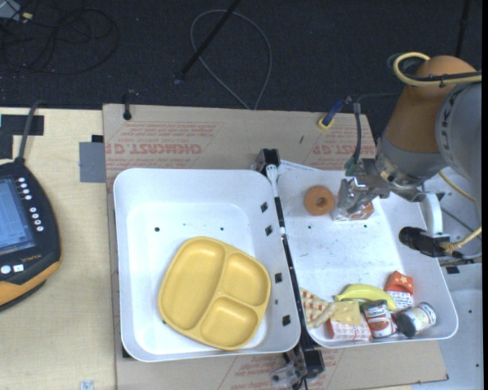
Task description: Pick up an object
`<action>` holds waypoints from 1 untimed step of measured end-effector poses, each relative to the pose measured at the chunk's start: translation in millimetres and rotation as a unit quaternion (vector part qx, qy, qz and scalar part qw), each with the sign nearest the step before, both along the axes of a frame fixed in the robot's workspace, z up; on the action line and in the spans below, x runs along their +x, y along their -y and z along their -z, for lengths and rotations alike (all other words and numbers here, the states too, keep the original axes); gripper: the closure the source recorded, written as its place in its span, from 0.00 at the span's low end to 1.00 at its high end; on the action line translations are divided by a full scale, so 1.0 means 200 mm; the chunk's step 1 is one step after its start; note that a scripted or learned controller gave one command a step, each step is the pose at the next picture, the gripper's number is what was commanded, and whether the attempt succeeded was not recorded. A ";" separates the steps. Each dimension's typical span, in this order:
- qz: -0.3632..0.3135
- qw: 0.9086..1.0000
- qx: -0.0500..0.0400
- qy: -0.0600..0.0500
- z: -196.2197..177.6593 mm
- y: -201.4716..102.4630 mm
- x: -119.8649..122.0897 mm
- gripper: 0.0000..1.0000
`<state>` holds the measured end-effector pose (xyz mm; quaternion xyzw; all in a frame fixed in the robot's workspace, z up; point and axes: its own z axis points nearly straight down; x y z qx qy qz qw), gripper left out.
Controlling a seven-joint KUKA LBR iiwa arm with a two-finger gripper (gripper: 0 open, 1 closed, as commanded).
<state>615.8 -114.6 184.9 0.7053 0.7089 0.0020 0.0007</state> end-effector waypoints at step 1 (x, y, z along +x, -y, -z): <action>0.004 1.000 -0.001 -0.005 -0.06 0.11 -0.21 1.00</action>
